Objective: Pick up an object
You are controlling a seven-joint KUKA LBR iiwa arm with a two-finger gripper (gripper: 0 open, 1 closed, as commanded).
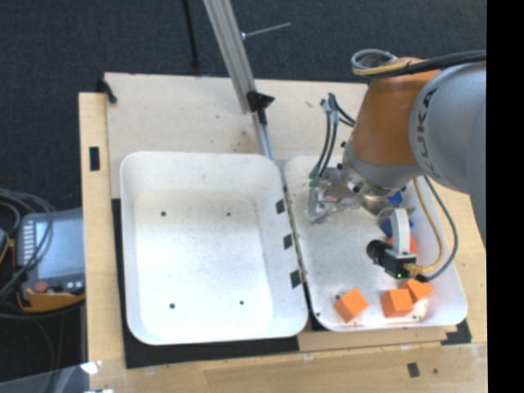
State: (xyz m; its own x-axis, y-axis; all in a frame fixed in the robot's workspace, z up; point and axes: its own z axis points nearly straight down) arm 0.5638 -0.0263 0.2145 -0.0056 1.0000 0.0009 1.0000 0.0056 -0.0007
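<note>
My gripper (pixel 321 203) hangs low over the upper left part of the right bin (pixel 344 252), below the orange wrist band of the arm (pixel 393 129). Three orange blocks lie along the bin's front edge: one (pixel 353 304) at the left, one (pixel 397 302) in the middle and one (pixel 420 290) near the right corner. A white and orange object (pixel 401 232) lies by the bin's right side, partly hidden by the arm and its cables. A bit of blue (pixel 397 196) peeks out under the wrist. I see nothing held in the gripper.
The left bin (pixel 205 244) stands beside the right one, with a thin divider edge (pixel 291 236) between them. A slanted aluminium post (pixel 237 56) rises behind the bins. Cables (pixel 438 244) loop from the arm over the right bin's right side.
</note>
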